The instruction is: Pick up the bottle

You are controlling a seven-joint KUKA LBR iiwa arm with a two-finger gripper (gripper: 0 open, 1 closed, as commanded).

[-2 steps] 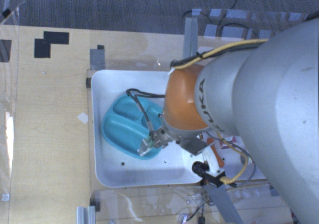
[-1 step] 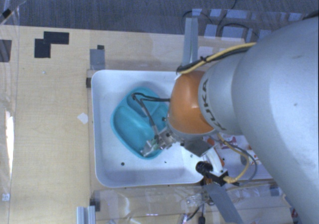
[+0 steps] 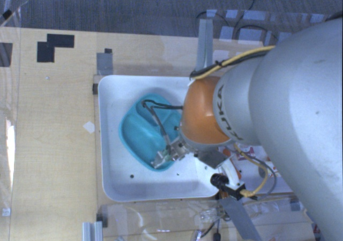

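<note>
The teal bottle [image 3: 142,135] lies in the middle of the left white bin [image 3: 107,143], a broad, rounded shape with a crease down its face; the arm's orange band [image 3: 201,117] overhangs its right side, so that edge is hidden. The gripper [image 3: 163,157] shows as a cluster of bright metal low at the bottle's near-right corner, touching or just above the teal plastic — which of the two cannot be made out from this slant; whether it is spread or closed cannot be told either, and nothing can be seen to be held. The relation that matters: most of the bottle lies toward the bin's far-left corner from the gripper, which sits on the rim of the shape rather than over its middle. The bottle's long axis seems to run from the bin's far edge toward its near edge, slightly slanted, though the hidden side makes this a guess. A thin black cable [image 3: 155,107] loops across the bottle's far end. My judgement is that a grasp here would catch only the edge; a shift toward the far left looks needed.
</note>
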